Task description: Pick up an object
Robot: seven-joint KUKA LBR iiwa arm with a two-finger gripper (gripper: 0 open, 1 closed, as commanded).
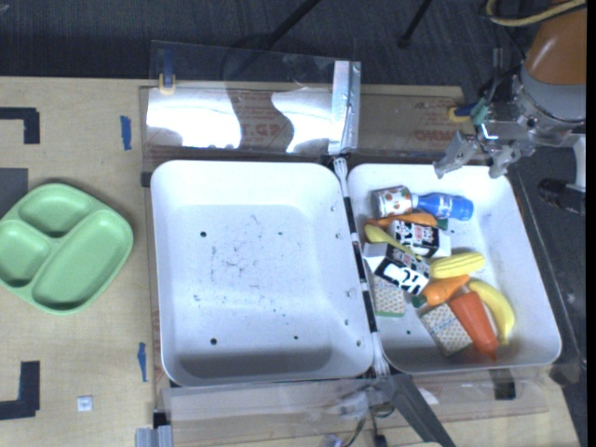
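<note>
The right bin [535, 277] holds a heap of toy groceries. Among them are a small can [391, 200], a blue bottle [447, 207], a black-and-white carton [416, 237], a yellow corn cob [456, 265], a banana [500, 309] and an orange carrot [472, 321]. My gripper [475, 163] hangs over the bin's far rim, above and behind the blue bottle. Its fingers are spread open and nothing is between them.
The left bin [251, 259] adjoins the right one along a central divider. A green divided plate [60, 247] lies on the bench at the far left. A clear panel [251, 110] stands behind the left bin. Cables hang near the arm at the upper right.
</note>
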